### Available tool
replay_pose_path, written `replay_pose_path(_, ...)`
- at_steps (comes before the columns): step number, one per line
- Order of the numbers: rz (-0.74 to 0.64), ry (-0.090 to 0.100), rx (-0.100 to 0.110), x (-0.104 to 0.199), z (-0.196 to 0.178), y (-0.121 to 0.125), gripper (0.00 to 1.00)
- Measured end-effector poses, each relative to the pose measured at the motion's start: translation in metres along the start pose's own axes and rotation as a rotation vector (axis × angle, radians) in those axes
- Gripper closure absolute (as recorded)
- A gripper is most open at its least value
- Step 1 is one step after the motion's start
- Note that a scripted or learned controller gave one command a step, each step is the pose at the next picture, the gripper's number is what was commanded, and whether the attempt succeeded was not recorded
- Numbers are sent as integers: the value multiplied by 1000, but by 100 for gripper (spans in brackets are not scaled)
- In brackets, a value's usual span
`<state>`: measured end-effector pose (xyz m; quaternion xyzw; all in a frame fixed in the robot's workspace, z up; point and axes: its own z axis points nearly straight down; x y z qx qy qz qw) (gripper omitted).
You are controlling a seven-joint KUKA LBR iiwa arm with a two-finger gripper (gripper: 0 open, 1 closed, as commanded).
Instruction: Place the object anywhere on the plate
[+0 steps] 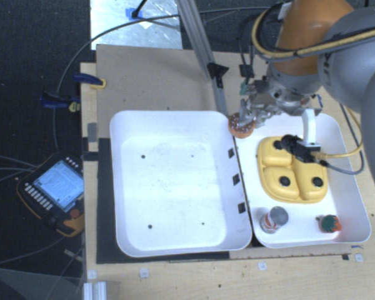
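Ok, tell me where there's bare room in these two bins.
The left bin has a bare floor from wall to wall. The right bin is crowded: the yellow plate fills its middle, a small can and a green-and-orange piece sit along the near wall, and the arm hangs over the far end.

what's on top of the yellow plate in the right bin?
The yellow plate carries dark spots and a black part of the arm's gear with a cable crossing its upper edge. The small grey object and green-orange object lie off it, on the bin floor. Anything beneath that gear is covered.

White bins (175, 186) sit on a tan surface (156, 80), holding a yellow plate (294, 177) and a green-and-orange object (329, 224).
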<state>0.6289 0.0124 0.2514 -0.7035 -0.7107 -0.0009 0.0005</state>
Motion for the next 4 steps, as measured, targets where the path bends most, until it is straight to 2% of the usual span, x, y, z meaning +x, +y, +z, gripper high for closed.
replay_pose_path(1, 0, 0, 0, 61, 9, 0, 100)
replay_pose_path(3, 0, 0, 1, 163, 34, -22, 100)
replay_pose_path(4, 6, -1, 0, 160, 33, -21, 0)
